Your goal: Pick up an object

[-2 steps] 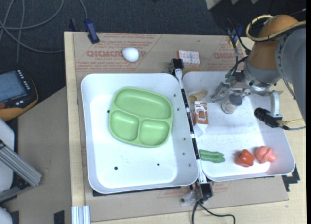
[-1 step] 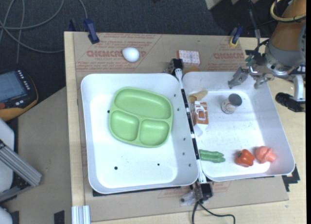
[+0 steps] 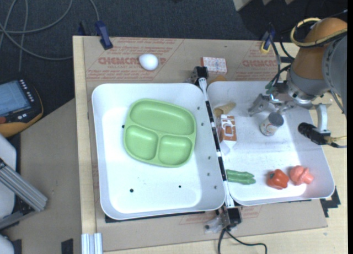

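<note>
Overhead, arm's fingers [image 3: 269, 116] above right bin [image 3: 317, 162], their open-or-closed state impossible to tell.

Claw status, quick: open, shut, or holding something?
Claw: cannot be told from this slant. It hangs over the right bin above a small grey can, with nothing seen in its grip.
</note>
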Tool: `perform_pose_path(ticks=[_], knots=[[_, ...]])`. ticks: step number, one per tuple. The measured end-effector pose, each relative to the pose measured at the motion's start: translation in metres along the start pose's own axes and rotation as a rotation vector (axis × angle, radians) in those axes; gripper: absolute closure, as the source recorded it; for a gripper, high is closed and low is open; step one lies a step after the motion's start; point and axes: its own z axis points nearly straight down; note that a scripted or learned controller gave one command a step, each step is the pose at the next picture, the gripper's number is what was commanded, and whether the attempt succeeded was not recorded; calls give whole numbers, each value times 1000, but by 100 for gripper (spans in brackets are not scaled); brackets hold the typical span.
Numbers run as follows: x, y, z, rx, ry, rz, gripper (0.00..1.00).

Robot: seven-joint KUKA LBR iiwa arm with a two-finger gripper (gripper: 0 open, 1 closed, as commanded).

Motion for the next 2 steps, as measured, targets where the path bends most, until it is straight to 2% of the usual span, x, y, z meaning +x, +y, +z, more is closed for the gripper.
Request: perform_pose_path(ticks=[1,2], knots=[[0,1,-11,-4,-1,-1,100],[-12,-89,-73,-1,-1,2,100]])
